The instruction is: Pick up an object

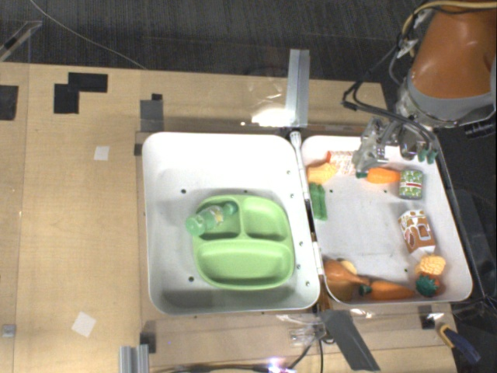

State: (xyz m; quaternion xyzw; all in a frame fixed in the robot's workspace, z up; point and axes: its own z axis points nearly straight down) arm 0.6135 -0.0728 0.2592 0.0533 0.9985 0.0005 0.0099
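Orange: that is the colour to watch, operator, a small carrot (382,176) lying flat at the far end of the right bin (458,231), and your tool (371,158) hovers just beside its left tip.
Tool state: you cannot tell from here whether it stands wide or narrow; the metal parts blur into one another, and nothing is visibly held.
Arm: grey with the orange band (454,49), leaning in from the right over the bin's far corner.
Neighbours: a green and white box (411,184) touches or nearly touches the carrot's right end; a yellow piece (321,172) and a red and white packet (339,159) sit to its left by the far wall.
Other candidates: a gingerbread house (417,231), a corn cob (431,267), a green stick (318,200) by the divider, a larger carrot (384,290) at the near wall.
Left bin: a green divided plate (252,251) with a green bottle (210,217) lying in its upper left compartment, well apart from your tool.
Step in hand: judged as lining up over the small carrot, descent not yet done.
How to do it well: centre across the carrot's narrow width rather than its length, come down straight, and keep clear of the box.
Risk: a rounded, smooth carrot may roll or squirt out if you pinch near the tip; take the thick middle.
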